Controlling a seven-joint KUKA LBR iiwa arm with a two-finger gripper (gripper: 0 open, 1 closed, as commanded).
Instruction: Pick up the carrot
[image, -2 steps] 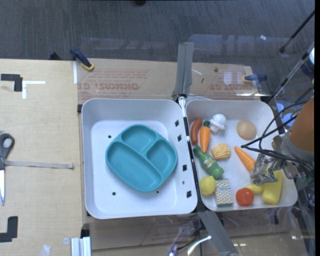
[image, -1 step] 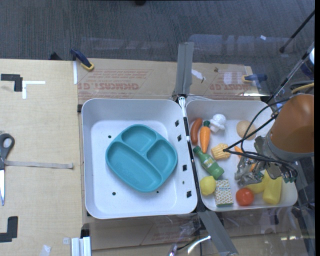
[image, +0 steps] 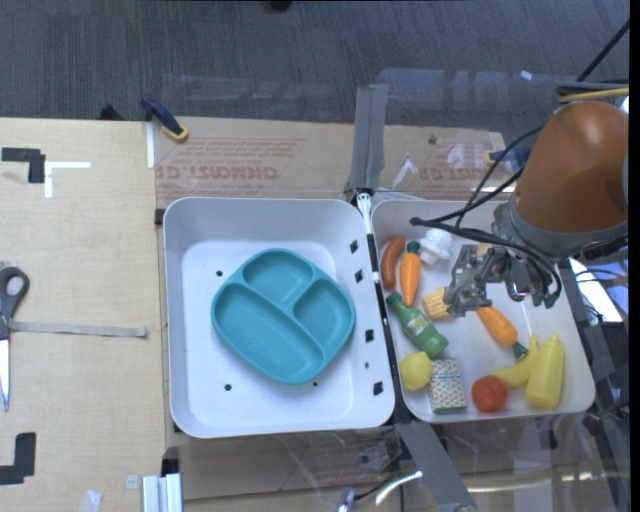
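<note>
Two carrots lie in the right bin (image: 575, 310). One carrot (image: 410, 278) is near the bin's left wall, its green top pointing to the back. The other carrot (image: 497, 325) lies slantwise in the middle, its green end toward the front right. My gripper (image: 467, 288) hangs low between them, just left of the middle carrot's thick end and right beside a small corn cob (image: 436, 303). Nothing shows as held by the gripper. The arm's orange band (image: 580, 165) looms above the bin's right side and hides part of it.
The right bin also holds a red-orange sausage (image: 391, 260), a white item (image: 435, 245), a green bottle (image: 419, 326), a lemon (image: 415, 371), a small box (image: 447, 386), a tomato (image: 489, 393), a banana (image: 517, 368) and a yellow bottle (image: 547, 373). A blue divided plate (image: 284, 315) lies in the left bin (image: 190, 330).
</note>
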